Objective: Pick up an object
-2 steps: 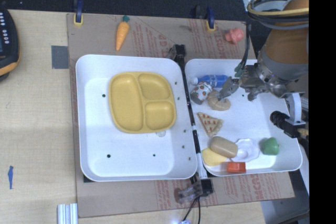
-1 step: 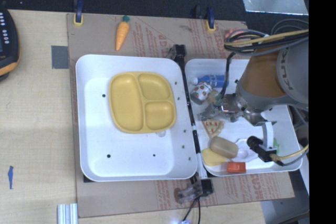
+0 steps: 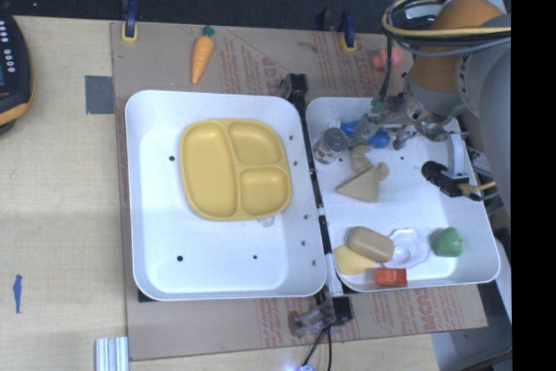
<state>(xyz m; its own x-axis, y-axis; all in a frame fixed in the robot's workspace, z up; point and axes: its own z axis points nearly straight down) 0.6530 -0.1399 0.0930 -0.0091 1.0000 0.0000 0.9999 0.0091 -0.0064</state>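
Tan wedge [image 3: 365,184] — lying flat mid right bin [image 3: 473,274], near small clutter.

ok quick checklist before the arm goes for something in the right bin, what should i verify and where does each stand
1. Gripper over the right bin: ok, it sits at the bin's far left corner.
2. Something under the gripper to take: ok, a blue item and a grey piece lie there.
3. Finger state: cannot tell, the wrist hides it.
4. Object already held: cannot tell.
5. Other targets apart from the cluster: ok, the green block and the tan wedge lie by themselves.
6. Left bin: ok, it bears the yellow divided plate, away from the arm.
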